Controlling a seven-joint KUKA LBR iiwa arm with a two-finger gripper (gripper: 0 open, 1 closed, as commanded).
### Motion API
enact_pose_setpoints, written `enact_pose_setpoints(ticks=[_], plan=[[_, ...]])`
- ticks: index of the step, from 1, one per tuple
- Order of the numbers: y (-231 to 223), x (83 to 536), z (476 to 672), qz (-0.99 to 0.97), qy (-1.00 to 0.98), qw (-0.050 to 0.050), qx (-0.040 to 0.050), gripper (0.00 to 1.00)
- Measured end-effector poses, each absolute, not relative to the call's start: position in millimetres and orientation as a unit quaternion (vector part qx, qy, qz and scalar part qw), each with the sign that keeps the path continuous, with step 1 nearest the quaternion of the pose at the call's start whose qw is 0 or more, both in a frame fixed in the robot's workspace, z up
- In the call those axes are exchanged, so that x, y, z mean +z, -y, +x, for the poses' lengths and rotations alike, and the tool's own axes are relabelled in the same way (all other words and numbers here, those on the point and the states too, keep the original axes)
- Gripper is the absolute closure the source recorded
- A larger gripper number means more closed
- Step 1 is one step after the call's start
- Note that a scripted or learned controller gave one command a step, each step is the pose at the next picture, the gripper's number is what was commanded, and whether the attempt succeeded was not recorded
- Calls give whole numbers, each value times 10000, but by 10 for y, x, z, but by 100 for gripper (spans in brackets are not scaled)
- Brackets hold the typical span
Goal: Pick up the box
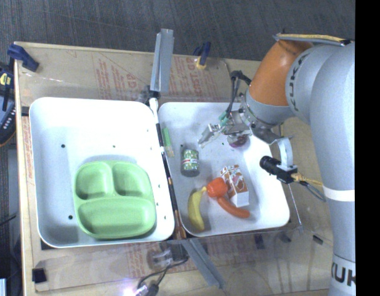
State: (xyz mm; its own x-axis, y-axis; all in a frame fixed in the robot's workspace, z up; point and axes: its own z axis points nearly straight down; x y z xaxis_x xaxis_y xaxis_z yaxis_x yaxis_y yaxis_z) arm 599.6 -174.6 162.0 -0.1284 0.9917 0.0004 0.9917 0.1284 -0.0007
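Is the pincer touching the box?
Apart. The camera view shows bare white bin floor between the pincer and the box, which lies lower beside the carrot.

The robot arm (328, 103) is big, round and grey. A fat orange band (273, 79) wraps it near the end. Thin black cables (236, 88) loop beside the band. The claw (217, 130) is small, shiny and silver. Black letters (343, 276) mark the grey side.

Right bin: gripper above rear area, box unheld.
The gripper (222, 127) hung over the right bin (273, 211), behind the box (236, 185). Box lay touching an orange carrot (226, 199); banana (195, 209) and can (190, 161) sat to the box's left.
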Motion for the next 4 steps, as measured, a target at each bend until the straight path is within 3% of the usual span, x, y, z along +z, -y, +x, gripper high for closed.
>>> enact_pose_setpoints(ticks=[1,2,3,4], plan=[[2094,2136,6026,-6887,7250,6,2,0],[2080,2148,6126,-6614,7500,-14,-7,0],[2080,2188,6048,-6343,7731,20,3,0],[2075,909,6269,-6832,7303,15,6,0]])
